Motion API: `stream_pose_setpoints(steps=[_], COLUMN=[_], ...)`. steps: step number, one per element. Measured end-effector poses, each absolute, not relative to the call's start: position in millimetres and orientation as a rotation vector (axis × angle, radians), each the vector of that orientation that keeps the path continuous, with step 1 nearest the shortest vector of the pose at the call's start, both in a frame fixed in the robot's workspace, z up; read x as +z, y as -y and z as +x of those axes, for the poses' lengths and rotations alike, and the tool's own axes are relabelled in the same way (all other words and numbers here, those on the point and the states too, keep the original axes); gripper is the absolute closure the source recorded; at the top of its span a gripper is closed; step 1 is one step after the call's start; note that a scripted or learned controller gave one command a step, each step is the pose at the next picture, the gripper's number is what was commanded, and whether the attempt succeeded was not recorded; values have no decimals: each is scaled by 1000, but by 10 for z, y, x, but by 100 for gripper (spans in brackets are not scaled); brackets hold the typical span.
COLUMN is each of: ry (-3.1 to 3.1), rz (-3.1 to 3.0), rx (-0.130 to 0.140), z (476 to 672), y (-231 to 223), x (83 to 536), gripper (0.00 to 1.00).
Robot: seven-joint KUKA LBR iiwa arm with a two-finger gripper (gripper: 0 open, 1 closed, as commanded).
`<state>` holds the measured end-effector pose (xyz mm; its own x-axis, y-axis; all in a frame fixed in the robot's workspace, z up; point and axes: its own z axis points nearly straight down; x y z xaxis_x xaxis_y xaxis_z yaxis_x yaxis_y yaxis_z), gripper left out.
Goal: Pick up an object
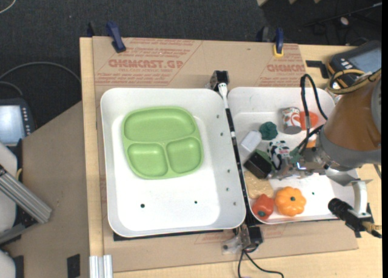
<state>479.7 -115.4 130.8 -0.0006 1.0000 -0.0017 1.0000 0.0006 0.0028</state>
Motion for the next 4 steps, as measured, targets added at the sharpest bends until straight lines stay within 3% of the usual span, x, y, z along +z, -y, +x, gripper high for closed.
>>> stream_pose_setpoints(steps=[1, 2, 3, 4], ry=[-2218, -2232, -2239, -2226], rz=[2217, 2208, 2208, 2205], rx=[2, 10, 6, 30], z=[4801, 5106, 5076, 5244], y=[1155, 316, -859, -1404], x=[1407, 1870, 1841, 3543], gripper=[100, 100, 100, 100])
